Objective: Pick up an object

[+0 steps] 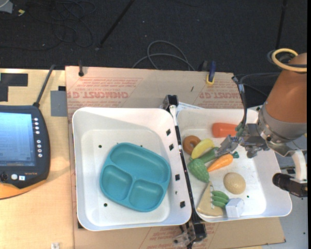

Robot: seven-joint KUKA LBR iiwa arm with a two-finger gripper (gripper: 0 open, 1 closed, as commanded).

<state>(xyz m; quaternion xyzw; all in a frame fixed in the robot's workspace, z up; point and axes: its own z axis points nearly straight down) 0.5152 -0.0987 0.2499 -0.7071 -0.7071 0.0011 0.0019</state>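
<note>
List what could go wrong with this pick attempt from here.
The gripper sits over tightly packed toys: the carrot, yellow piece and green vegetable touch, so closing may catch two or nudge them apart. The carrot's tapered shape could slip out.

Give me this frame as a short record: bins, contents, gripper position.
left bin: one teal divided tray
right bin: toy foods in a heap
foods: carrot, banana, donut, green pepper, orange block, tan potato
front corner: wedge, green piece, pale cube
gripper: low over the right bin, just above the carrot
grasp: cannot tell
beside the bins: tablet, at the left
</note>
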